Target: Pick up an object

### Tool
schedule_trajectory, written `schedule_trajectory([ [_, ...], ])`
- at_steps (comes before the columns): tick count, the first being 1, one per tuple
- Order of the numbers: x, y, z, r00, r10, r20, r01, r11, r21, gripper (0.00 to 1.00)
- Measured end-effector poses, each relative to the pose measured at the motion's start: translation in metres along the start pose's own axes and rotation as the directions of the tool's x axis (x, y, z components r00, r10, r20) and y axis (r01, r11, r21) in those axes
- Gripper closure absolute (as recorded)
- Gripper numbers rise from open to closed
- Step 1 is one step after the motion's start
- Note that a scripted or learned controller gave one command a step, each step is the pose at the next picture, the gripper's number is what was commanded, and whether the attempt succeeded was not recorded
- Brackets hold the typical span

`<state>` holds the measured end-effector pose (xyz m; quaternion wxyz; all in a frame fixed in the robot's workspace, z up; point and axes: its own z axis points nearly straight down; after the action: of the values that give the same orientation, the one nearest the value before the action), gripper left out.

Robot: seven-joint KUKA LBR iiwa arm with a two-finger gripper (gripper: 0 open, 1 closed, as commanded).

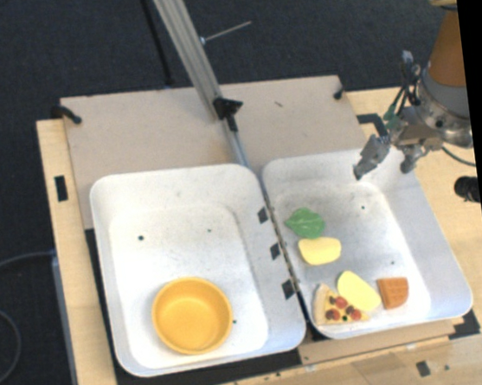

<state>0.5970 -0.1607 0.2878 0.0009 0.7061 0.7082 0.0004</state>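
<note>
From the camera view above the worktop (73, 278), the grey two-finger end effector (385, 157) hung over the far right corner of the right-hand shallow white plastic bin (421, 235), its two dark fingers spread apart with nothing between them. The likely targets lay well apart from it, clustered near that bin's front and inner wall — a flat green leaf-shaped piece (304, 222), a pale yellow rounded slab (320, 250) just beside it, then a tan wedge dotted with red (333, 307) partly overlapped by a second yellow oval piece (358, 290), and a small orange-brown block (394, 291) close by. These looked like smooth, low toy foods, and their thinness seemed the main hazard: fingers descending on something so flat could close above it or skid off a rounded edge. The overlapping pair near the front might shift together or be pinched as two. The leaf and slab sat close to the bin's inner wall, where a finger could strike the rim. In the left-hand white bin (114, 220) a round yellow plastic bowl (191, 314) sat alone near the front — glossy, thick-rimmed, probably easiest gripped by its edge.
</note>
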Motion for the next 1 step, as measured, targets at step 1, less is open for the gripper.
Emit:
schedule_trajectory([
  [1,0.0000,0.0000,0.0000,1.000,0.000,0.000,0.000,1.000,0.000,0.00],
])
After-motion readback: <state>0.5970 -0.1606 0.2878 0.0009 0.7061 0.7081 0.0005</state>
